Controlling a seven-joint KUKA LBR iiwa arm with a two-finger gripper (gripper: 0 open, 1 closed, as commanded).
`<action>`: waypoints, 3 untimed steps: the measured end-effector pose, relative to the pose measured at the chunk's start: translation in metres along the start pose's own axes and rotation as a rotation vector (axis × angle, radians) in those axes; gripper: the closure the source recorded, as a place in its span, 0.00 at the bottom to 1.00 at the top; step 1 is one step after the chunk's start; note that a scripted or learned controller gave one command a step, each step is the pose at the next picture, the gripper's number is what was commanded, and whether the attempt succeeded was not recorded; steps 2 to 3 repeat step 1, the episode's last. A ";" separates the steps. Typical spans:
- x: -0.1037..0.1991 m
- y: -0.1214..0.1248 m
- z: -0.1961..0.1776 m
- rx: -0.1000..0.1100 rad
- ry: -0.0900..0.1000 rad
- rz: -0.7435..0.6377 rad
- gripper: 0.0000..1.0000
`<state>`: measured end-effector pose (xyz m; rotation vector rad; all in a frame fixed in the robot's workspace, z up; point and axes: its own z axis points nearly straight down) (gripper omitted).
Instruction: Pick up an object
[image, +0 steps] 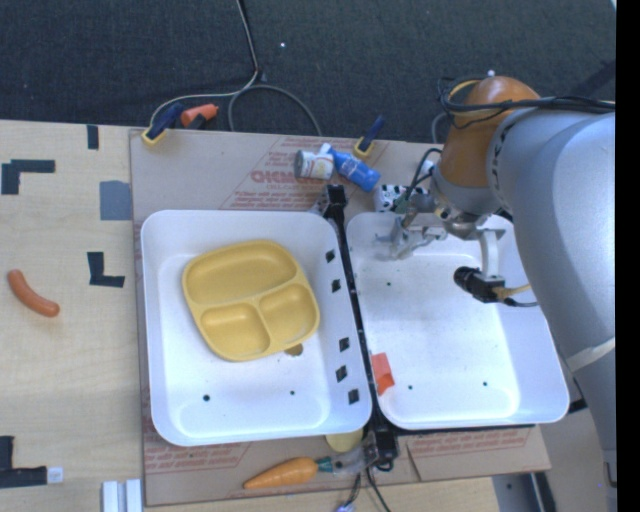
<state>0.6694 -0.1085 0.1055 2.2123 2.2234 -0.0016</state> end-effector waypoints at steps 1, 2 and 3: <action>0.000 0.000 0.001 0.000 -0.001 0.000 0.00; 0.000 0.000 0.001 0.000 -0.001 0.000 0.00; 0.000 0.000 0.001 0.000 -0.001 0.000 0.00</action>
